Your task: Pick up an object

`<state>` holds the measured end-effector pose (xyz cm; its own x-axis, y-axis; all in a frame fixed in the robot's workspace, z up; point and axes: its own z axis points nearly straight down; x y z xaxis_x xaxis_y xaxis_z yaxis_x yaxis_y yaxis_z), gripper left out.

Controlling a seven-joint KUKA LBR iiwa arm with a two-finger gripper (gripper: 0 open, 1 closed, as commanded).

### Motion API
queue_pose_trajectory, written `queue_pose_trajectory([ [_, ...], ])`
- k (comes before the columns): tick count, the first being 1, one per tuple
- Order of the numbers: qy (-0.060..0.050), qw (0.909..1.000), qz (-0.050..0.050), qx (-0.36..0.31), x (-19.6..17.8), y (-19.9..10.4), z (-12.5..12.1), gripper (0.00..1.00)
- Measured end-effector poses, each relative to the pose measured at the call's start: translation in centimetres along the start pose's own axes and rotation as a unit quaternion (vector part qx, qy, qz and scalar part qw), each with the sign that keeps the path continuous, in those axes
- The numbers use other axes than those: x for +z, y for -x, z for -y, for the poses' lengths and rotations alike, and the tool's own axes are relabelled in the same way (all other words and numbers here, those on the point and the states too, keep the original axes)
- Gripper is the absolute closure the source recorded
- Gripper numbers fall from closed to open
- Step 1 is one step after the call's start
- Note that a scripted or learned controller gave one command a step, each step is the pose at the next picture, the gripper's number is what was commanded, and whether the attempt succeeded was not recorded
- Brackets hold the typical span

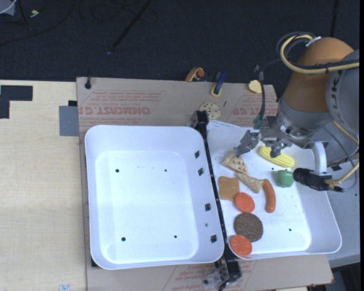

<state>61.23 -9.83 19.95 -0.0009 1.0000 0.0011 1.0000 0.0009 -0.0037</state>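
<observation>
My gripper (pixel 262 144) hangs over the back of the right bin (pixel 318 229), open, with nothing between its fingers. One finger (pixel 245 144) points down-left toward a tan pizza-like wedge (pixel 235 162). The other sits just above a yellow banana-like piece (pixel 278 157). In front of it lie a small green piece (pixel 284 177), an orange sausage (pixel 269 196), a tan bone-shaped cracker (pixel 250 182), a brown toast (pixel 228 188), a red disc (pixel 244 202), a dark brown patty (pixel 248 226) and another red disc (pixel 240 245).
The left bin (pixel 97 162) stands alongside, with the black clips of the divider (pixel 210 180) between the two. A cookie (pixel 210 110) lies on the cardboard behind the bins. A black cable connector (pixel 312 179) hangs at the arm's right.
</observation>
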Motion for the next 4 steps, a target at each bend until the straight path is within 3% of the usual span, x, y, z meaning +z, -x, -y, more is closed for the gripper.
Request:
queue_pose_trajectory([
  [1,0.009,1.0,0.003,-0.001,9.4,-0.9,2.1,0.0],
  [2,0.016,0.9999,0.003,0.0,10.2,-1.7,4.7,0.0],
  [3,0.007,1.0,0.001,-0.001,10.7,-1.5,6.7,0.0],
  [4,0.004,1.0,0.0,0.002,11.0,-0.4,10.8,0.0],
])
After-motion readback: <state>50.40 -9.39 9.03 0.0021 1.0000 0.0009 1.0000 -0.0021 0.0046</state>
